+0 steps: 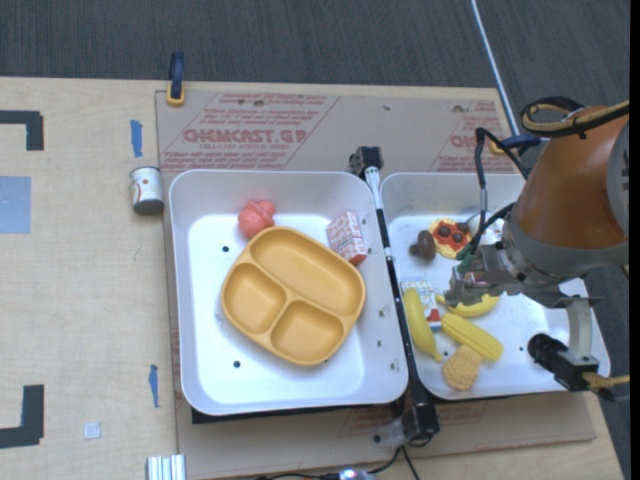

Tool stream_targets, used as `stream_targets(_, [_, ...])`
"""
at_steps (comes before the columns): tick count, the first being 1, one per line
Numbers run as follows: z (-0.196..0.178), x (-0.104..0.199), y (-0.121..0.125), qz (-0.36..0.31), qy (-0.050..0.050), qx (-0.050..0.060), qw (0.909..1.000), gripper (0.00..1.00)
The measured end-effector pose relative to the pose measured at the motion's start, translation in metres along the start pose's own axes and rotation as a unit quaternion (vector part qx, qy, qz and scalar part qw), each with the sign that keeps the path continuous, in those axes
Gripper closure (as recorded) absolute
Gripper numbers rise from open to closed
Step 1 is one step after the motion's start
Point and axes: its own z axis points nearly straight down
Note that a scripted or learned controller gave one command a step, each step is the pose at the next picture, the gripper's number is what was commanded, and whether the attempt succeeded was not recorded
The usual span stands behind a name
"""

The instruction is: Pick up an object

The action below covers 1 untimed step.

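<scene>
My gripper [468,286] hangs low over the middle of the right bin [440,177], under the grey and orange arm. A curved yellow piece [481,306] lies right beneath it. Close by in the same bin are a yellow banana [418,320], a corn cob [472,336], a tan waffle-like piece [461,370], a small white packet [426,296], a pizza slice [450,236] and a small brown item [423,248]. Nothing shows between the gripper's tips.
The left bin [185,298] holds a yellow divided plate [292,296], a pink lump [257,215] and a small red-and-white carton [347,236]. A small can [147,189] stands on the bench left of the bins. A black divider rail [385,243] separates the bins.
</scene>
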Motion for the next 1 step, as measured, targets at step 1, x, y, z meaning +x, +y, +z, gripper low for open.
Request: stream_targets(1, [0.0095,-0.0404,-0.0012,0.001,0.000,0.001,1.0000,1.00])
